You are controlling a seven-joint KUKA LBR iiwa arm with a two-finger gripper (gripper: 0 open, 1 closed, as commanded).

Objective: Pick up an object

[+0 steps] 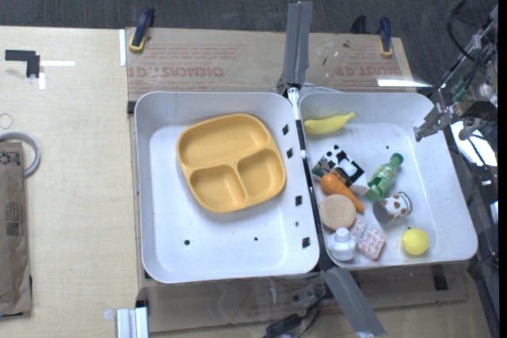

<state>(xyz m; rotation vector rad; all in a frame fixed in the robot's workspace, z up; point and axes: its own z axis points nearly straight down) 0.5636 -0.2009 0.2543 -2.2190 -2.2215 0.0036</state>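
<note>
gripper [428,125] at right bin [451,170] edge — banana [329,123] near

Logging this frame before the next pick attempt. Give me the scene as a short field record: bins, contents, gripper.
left bin: yellow divided plate
right bin: banana, carrot, green bottle, lemon, tan round disc, small white bottle, black-and-white toy, a few more small items
gripper: over the right bin's far right edge, apart from all objects
held: nothing visible between its fingers
</note>
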